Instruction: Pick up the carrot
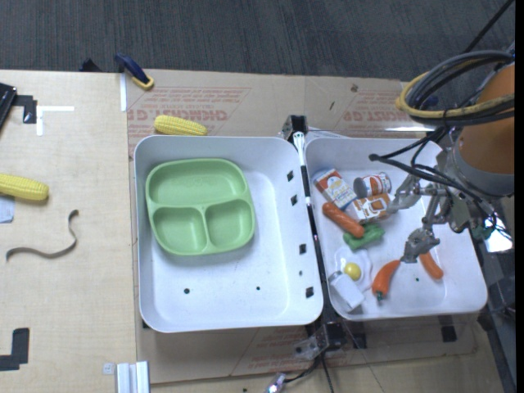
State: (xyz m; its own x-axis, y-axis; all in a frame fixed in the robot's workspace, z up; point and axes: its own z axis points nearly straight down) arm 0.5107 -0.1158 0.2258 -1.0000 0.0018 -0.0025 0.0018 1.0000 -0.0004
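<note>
In the right bin, one orange carrot lies at a slant, with a green leafy piece at its lower end. A second, shorter carrot lies nearer the front, and a small orange piece is to its right. My gripper hangs over the bin's right half, open. One metal finger points toward the cans and the other finger sits just above the small orange piece. Nothing is between the fingers.
Also in the right bin are an orange-and-white carton, two cans, a toy fried egg and a white block. The left bin holds a green divided plate. Corn cobs lie outside the bins.
</note>
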